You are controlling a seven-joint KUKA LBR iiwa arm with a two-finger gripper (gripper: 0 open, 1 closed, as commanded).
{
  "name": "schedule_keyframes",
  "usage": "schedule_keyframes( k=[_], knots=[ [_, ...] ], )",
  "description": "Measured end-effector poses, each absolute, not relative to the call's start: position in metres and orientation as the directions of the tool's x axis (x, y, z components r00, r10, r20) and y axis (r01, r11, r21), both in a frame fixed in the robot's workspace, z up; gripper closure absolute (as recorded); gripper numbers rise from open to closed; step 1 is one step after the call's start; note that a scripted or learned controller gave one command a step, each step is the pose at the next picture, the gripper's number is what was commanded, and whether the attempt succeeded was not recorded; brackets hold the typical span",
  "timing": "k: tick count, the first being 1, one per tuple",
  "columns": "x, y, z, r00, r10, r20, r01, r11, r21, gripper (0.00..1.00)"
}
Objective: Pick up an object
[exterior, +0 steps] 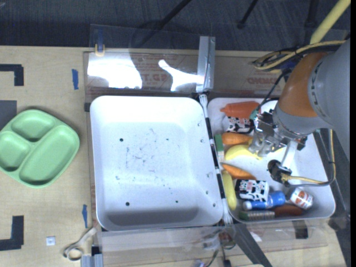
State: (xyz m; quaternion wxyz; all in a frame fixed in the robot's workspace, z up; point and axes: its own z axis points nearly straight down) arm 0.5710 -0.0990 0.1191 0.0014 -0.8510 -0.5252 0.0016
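A view from above, at a slant, shows a wooden counter [44,71] carrying two shallow white bins side by side. The left bin [150,160] has a bare, scuffed floor. The right bin [322,166] holds a crowd of small toys: an orange carrot-like piece [240,108] at the top, two black-and-white cow-patterned items [239,125] [253,190], a yellow banana shape [240,152], a second orange piece [238,171], a blue marker [266,203] and a small red-and-white can [301,197]. The grey arm with its orange band [297,90] reaches in from the right, and its hand [262,144] sits low among the toys, just beside the banana shape. How wide the hand is open, and whether it grips anything, cannot be told from this angle. The pick appears unfinished: nothing is visibly lifted clear, so closing and raising seem left to do. A green divided plate [38,147] rests on the counter, well left of the bins. Printing on the toys is too small to read.
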Motion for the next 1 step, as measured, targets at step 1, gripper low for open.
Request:
schedule_keyframes(
  k=[1],
  knots=[
    [0.5394,-0.0511,0.1960,0.362,0.932,-0.001,0.932,-0.362,-0.004,1.00]
  ],
)
